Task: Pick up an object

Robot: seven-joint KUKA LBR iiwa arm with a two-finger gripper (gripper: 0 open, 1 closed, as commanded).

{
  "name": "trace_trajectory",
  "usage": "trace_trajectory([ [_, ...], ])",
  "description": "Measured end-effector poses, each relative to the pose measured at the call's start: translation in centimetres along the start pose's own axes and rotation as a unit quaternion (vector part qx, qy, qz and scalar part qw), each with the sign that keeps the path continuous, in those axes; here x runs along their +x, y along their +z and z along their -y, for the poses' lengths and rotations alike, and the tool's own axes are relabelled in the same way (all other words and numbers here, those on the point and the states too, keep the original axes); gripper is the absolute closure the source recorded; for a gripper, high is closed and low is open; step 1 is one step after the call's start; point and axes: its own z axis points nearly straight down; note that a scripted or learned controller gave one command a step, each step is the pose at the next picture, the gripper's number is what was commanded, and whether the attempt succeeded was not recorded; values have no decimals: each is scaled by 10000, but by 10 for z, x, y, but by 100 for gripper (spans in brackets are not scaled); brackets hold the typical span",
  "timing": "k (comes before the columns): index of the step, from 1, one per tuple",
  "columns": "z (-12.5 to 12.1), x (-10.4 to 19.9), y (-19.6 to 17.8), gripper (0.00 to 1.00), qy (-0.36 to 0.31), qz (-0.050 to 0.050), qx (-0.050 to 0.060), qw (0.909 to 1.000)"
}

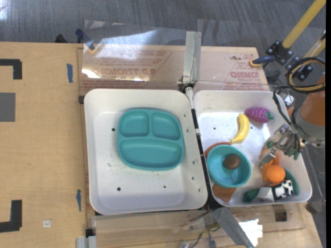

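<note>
No legible text on anything.

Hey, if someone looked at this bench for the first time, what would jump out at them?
Probably the big teal divided plate, alone in the middle of the left bin. Then the crowded right bin: a teal bowl with a small brown ball inside near its front-left, a yellow banana behind it, purple grapes at the back, and an orange on the right, just below the gripper.

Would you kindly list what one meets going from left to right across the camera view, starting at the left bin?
Teal divided plate → teal bowl holding a brown ball → purple grapes → orange fruit → gripper.
</note>
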Motion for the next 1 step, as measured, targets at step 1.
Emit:
trace_trajectory([
  [1,9,51,-1,0,438,-7,3,9990],
])
